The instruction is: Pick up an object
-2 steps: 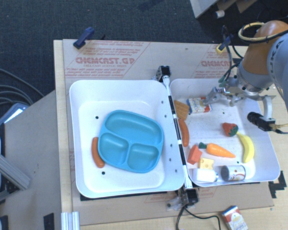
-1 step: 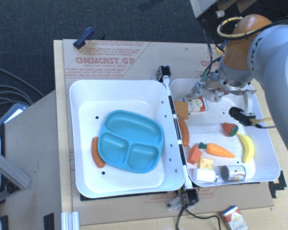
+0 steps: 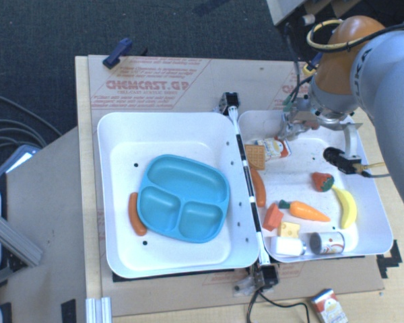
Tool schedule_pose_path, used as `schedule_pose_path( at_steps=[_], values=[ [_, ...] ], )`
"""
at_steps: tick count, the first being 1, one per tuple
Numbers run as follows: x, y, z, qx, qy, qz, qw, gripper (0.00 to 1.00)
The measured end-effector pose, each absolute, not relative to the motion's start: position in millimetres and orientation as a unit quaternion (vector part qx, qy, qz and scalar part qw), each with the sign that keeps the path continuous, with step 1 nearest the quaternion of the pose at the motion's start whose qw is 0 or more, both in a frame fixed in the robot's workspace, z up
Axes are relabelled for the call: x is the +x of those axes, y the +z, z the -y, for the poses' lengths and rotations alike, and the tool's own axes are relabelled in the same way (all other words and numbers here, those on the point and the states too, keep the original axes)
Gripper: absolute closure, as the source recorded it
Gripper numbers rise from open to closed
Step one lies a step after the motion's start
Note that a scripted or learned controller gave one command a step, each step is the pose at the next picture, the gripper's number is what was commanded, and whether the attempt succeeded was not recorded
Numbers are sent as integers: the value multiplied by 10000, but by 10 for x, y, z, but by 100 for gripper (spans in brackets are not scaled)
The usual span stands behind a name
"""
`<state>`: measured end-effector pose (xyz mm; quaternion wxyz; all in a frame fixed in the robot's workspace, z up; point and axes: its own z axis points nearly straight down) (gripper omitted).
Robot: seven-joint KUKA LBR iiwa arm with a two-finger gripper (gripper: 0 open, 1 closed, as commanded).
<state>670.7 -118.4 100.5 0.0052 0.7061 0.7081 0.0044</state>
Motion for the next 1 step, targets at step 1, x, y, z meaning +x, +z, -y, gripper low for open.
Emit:
schedule_pose_path(
  at_steps=[1],
  values=[
    [6705, 1002, 1184, 7062, 42, -7080, 49, 0]
  ],
)
